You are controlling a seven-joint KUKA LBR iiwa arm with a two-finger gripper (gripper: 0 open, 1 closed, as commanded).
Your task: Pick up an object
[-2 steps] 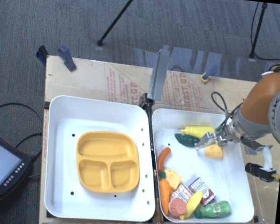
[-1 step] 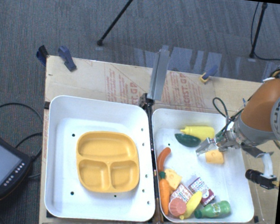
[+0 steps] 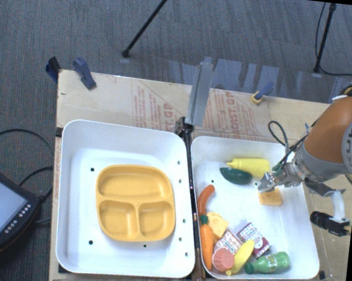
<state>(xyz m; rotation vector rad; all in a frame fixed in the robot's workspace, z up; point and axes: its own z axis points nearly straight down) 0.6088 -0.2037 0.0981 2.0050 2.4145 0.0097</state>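
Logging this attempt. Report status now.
Gripper low in right white bin, over flat orange-yellow wedge. Grasp unconfirmed. Yellow squeeze bottle and dark green pepper-shaped toy close alongside.

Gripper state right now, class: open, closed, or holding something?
Gripper: cannot be told; it sits low in the right bin, just above the tan block.

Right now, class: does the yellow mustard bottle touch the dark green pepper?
Touching. The camera view shows the mustard bottle lying against the green pepper, no gap between them.
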